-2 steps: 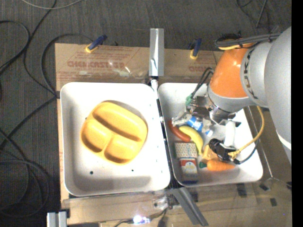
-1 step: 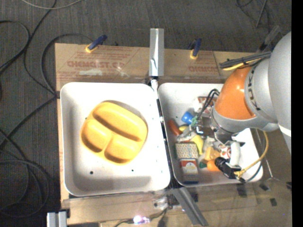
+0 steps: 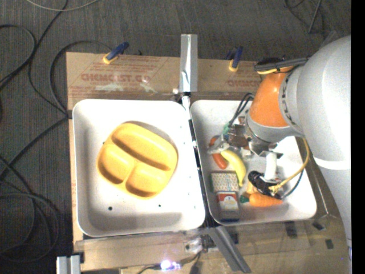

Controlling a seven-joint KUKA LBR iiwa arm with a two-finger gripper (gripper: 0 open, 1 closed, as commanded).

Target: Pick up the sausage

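I see gripper (image 3: 236, 135) low in right bin (image 3: 308, 207), over cluttered left half. Jaw state: cannot tell, wrist blocks view. Sausage (image 3: 219, 160), judged reddish piece touching banana (image 3: 236, 164), just below gripper. Risk: banana crowds sausage, so pinch may catch banana or slip off. Carrot (image 3: 263, 200) clear, farther down.

Both white bins (image 3: 85, 153) look like smooth, slightly glossy plastic. Yellow divided tray (image 3: 138, 158): glossy moulded plastic. Board (image 3: 131, 76) under the bins at upper frame: matt brown cardboard, printed. Arm casing (image 3: 328, 107): smooth satin white-grey. Floor (image 3: 34, 50): dark, rough carpet.
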